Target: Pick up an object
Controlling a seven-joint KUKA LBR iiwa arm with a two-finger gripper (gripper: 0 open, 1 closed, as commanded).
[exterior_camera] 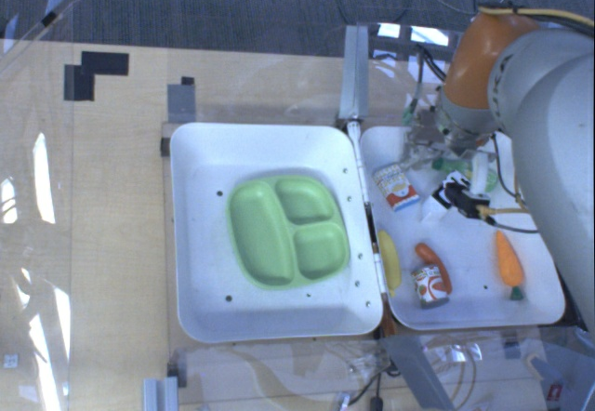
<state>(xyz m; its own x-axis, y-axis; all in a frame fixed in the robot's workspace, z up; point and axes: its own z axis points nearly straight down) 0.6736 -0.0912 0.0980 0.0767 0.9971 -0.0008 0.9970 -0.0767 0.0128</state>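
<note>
Gripper point(429, 151): at right bin's point(548, 302) far edge, blurred; grip state indiscernible.
Carton point(394, 186): just beside gripper.
Banana point(390, 261): partly hidden at bin's left wall.
Plate point(289, 231): left bin point(195, 214) centre.

Two shallow white bins, the left bin point(191, 242) and the right bin point(544, 307), are borne side by side on a pale wooden bench point(102, 242).

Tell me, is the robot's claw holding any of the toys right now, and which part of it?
I can't tell. The gripper is low over the back of the right bin, near the small carton, but its tip is too cluttered to see.
</note>
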